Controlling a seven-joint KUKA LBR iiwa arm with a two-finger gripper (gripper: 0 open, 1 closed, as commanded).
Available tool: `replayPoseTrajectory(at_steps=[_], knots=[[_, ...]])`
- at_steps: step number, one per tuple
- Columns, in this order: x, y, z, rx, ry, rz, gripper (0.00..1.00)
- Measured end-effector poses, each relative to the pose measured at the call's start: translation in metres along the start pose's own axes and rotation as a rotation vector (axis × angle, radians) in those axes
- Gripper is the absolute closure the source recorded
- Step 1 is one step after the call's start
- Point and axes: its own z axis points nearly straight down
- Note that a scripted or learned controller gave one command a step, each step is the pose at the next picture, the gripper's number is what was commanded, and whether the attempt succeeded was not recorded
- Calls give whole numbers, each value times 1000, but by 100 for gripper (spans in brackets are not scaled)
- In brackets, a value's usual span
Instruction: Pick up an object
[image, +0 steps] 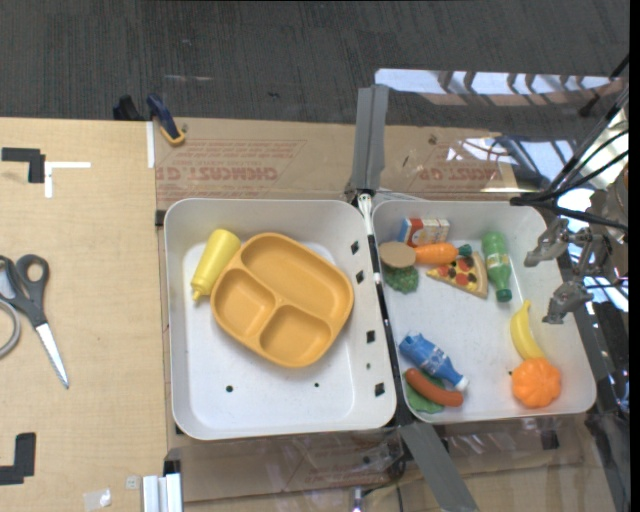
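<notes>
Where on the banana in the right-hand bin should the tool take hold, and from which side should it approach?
Grip the banana across its narrow middle, coming straight down from above. It lies flat on the right bin floor, lengthwise toward the orange pumpkin just below it, so closing across the width probably avoids that neighbour.

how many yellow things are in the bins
3: a yellow bottle at the left bin's left side, touching the yellow divided plate, and a banana near the right bin's right wall. Smaller ones may be hidden.

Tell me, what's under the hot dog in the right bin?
A green leafy thing pokes out beneath the hot dog at its lower left end. How far it reaches underneath is covered.
</notes>
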Motion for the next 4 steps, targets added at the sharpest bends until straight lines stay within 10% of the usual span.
replayPoseTrajectory(at_steps=[1,2,3,4], knots=[[-68,-15,97,0,-1,-22,0],[-72,-15,141,0,-2,54,0],[8,-16,142,0,0,130,0],[5,-14,132,1,-4,124,100]])
